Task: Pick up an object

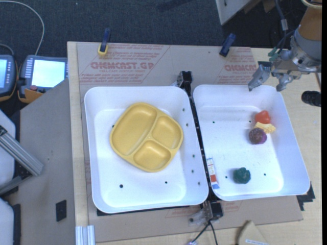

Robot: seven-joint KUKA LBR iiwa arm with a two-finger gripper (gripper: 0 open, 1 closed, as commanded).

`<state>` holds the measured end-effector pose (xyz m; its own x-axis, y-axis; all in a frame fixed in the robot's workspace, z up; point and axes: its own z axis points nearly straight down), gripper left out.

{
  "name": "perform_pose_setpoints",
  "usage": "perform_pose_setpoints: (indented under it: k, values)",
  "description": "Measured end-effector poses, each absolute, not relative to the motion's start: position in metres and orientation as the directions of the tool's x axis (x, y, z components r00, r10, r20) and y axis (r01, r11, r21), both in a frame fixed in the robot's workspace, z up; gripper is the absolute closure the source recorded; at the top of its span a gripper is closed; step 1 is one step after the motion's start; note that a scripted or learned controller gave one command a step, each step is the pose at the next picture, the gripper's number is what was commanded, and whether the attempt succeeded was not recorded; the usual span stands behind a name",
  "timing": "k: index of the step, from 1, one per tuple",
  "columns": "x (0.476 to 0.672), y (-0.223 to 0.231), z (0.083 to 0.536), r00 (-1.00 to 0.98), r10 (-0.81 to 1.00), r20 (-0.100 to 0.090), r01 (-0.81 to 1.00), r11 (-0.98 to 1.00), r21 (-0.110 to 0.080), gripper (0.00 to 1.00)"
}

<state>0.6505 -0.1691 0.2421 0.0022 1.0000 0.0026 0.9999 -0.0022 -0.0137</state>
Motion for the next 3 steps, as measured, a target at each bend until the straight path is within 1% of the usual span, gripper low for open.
perform_pose_setpoints:
  k: [1, 2, 3]
  values:
    - [0.653, -0.169, 0.250, -0.001, 1.000, 0.000, 1.000, 0.001, 0.000, 0.00]
    - [0.653, -0.176, 0.190, 0.001, 1.000, 0.001, 1.000, -0.001, -0.008, 0.00]
    - [0.650, -0.175, 0.125, 0.000, 1.000, 0.002, 1.000, 0.000, -0.008, 0.00]
